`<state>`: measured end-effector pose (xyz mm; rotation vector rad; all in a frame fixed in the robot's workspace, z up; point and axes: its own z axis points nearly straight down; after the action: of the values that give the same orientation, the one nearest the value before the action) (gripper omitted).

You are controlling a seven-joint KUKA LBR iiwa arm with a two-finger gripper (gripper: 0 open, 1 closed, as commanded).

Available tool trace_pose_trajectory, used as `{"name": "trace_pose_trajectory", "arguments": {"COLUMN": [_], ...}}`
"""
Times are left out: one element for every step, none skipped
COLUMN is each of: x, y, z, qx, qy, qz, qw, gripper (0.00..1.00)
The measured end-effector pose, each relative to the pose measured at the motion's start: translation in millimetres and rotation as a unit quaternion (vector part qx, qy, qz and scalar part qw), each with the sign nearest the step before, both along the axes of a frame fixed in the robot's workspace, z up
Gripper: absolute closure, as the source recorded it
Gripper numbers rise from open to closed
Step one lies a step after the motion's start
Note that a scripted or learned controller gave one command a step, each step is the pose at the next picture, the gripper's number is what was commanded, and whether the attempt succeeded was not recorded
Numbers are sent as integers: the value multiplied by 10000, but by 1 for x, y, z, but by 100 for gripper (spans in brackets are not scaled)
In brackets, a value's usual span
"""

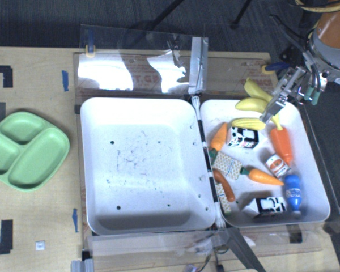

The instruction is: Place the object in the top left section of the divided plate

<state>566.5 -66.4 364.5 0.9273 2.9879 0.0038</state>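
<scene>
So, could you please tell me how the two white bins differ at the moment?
The left bin shows a bare, scuffed floor; the right bin is crowded with toy food, including bananas and carrots. The hand hovers over the right bin, not the left. Both are shallow and white.

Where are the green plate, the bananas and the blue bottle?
green plate (38, 157): camera view, on the floor of its large section.
bananas (251, 103): camera view, on the middle of the bunch.
blue bottle (293, 191): camera view, on its body.
</scene>
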Motion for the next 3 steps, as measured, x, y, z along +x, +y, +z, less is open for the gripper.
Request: {"name": "trace_pose_trajectory", "arguments": {"x": [-76, -49, -2], "y": [-5, 36, 76], "z": [-3, -34, 72], "qx": [-2, -17, -34], "qy": [54, 44, 19], "qz": [1245, 3576, 4605], "qw": [9922, 9339, 8876], "gripper": [100, 100, 100]}}
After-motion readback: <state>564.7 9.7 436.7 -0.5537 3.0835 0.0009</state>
